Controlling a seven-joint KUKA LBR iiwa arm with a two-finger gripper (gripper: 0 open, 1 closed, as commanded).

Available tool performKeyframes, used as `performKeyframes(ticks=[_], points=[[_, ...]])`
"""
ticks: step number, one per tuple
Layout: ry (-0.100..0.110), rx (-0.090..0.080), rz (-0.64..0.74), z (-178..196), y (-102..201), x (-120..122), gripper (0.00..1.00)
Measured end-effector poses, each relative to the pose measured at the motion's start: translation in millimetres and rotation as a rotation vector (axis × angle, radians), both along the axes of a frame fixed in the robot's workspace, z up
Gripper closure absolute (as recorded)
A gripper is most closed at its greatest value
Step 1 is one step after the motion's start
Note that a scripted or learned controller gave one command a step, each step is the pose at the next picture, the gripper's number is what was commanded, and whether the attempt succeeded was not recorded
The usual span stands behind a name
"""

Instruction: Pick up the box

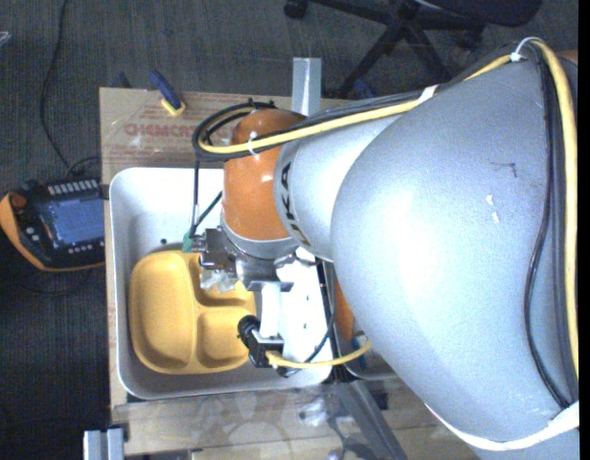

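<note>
We judge this the reaching step: our gripper (218, 274) hangs low in the left bin (123, 257) at the yellow tray's (166, 314) right edge, its grip impossible to tell, and no box identifiable, so next we must find it.

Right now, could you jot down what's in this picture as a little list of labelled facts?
arm: grey arm with orange band, reaching in from the right over the left bin
left bin: white bin holding a yellow tray
yellow tray: tray with compartments, partly under the wrist
box: can't be told from here
beside bench: handheld controller on the floor, left
</note>
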State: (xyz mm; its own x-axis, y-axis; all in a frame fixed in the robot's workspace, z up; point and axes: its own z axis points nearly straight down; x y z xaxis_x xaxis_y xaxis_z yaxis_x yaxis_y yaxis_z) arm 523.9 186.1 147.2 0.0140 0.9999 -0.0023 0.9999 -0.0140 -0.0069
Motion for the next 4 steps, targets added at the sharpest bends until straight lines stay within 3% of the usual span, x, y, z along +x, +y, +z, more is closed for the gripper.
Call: performKeyframes(ticks=[1,2,3,4], points=[[-0.001,-0.001,-0.109,-10,-67,-9,1.0],[-0.033,0.005,0.079,-53,-15,-16,1.0],[-0.003,0.001,0.198,-5,44,-31,1.0],[-0.012,0.007,0.571,21,4,-39,1.0]])
